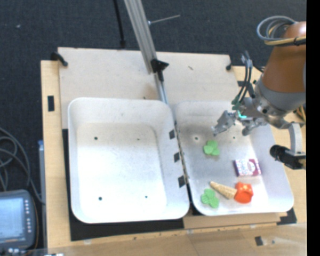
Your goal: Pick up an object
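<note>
camera view: gripper above the right bin, fingers spread, nothing between them.
one finger points toward a green clover-shaped piece lying just below it, not touching. a purple box, a tan cone, an orange rounded piece and a second green piece lie on the bin's smooth white floor.

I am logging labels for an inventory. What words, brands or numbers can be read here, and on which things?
None can be read.
The purple box in the right bin has a pale printed patch, too blurred to read.
The screen at the lower left shows marks, too small to read.
</note>
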`<action>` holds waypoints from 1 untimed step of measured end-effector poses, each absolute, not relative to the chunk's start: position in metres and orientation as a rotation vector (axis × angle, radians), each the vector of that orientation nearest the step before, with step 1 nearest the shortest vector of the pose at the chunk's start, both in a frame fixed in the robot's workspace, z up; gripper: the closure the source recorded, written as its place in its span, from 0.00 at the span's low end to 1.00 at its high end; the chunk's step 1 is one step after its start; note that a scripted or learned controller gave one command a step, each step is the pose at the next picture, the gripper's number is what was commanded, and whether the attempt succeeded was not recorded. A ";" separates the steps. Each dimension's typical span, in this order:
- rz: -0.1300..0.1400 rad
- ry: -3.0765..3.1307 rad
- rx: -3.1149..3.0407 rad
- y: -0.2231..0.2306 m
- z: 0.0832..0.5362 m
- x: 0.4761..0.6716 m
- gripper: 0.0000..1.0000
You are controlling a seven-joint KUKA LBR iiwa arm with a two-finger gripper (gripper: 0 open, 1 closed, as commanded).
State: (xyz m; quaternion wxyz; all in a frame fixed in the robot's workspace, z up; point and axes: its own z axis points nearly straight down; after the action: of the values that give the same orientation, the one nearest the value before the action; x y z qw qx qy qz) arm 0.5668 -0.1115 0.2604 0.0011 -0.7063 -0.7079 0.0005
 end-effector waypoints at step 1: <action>-0.002 -2.223 -2.222 -0.112 0.263 0.567 0.00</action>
State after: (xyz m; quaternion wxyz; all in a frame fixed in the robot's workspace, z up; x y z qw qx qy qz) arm 0.5674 -0.1116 0.2625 -0.0006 -0.7069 -0.7073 -0.0008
